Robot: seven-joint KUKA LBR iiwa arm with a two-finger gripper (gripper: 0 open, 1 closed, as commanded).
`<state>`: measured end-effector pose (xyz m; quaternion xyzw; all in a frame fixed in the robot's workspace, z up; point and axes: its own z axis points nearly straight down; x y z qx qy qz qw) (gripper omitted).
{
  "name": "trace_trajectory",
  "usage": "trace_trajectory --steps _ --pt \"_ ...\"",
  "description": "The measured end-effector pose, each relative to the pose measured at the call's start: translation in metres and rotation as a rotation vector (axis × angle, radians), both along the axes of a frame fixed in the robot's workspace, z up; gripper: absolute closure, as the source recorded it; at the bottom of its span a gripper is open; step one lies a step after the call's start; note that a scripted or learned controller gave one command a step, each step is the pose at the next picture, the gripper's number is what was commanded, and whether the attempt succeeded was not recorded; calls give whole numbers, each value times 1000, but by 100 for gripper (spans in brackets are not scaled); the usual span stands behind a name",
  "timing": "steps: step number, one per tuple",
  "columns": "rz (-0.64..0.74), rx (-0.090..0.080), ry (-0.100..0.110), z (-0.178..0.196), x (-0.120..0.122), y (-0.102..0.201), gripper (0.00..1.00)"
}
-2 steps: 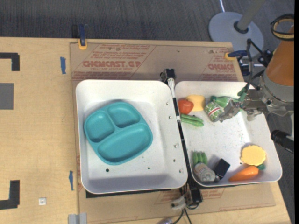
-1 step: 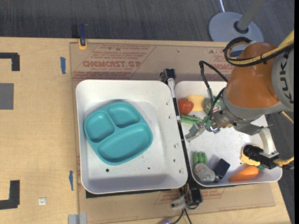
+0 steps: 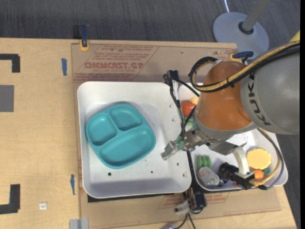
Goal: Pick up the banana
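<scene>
My gripper (image 3: pixel 172 148) hangs low over the rim between the two bins, its tip reaching a little over the right side of the left bin (image 3: pixel 95 178). Nothing can be seen held in it. The orange-banded wrist (image 3: pixel 221 101) hides most of the right bin (image 3: pixel 281 175). A yellow-orange piece (image 3: pixel 193 100) peeks out beside a red item (image 3: pixel 188 109) at the wrist's left edge; I cannot tell whether it is the banana.
A teal divided plate (image 3: pixel 121 135) lies in the left bin. In the right bin's front part lie green pieces (image 3: pixel 204 162), a clear bottle (image 3: pixel 208 176), a round yellow item (image 3: pixel 260 158) and a small orange item (image 3: pixel 259 174).
</scene>
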<state>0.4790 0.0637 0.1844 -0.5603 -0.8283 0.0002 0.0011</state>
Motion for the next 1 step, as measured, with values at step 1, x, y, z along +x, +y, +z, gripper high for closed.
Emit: trace_trajectory --steps 1 --pt "301 -1 -2 -97 1 74 0"
